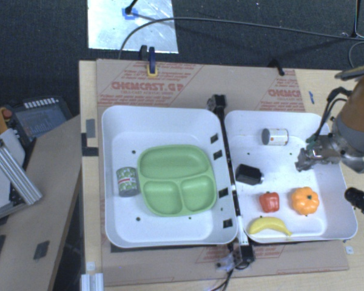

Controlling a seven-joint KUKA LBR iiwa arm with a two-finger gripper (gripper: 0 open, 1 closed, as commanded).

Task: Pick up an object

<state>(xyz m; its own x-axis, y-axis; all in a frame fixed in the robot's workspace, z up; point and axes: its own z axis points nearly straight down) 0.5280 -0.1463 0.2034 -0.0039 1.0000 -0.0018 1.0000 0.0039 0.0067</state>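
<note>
Fruit and small goods in the right bin (337, 190) are what the arm has to choose from, since the task names no single object. A pumpkin (305, 200) lies at about four o'clock in that bin, a red pepper (269, 201) just beside it toward the centre, a banana (269, 225) at six o'clock near the front wall, a black block (249, 174) at nine o'clock by the divider, and a small white-and-grey can (275, 137) on its side at twelve o'clock.

They are spread apart, none touching, which probably leaves room for the claw to come down beside any one of them.

The claw (308, 156) hangs over the bin's right-hand part at roughly two o'clock, apart from every object; the pumpkin and the can are nearest. Nothing is seen in it, but it is too small and blurred to judge how it is set, so I cannot tell that. The arm reaches in from three o'clock, so the right bin is the one most readily in reach.

In the left bin (118, 120) a green divided plate (173, 179) sits in the middle, with a small tin (127, 181) at nine o'clock beside it; its label is green and white, the wording unreadable.

Brown cardboard (170, 83) under both bins carries red print that looks like "CHEMCAST GP", repeated at twelve o'clock and again upside down along the front edge of the worktop (54, 187).
</note>
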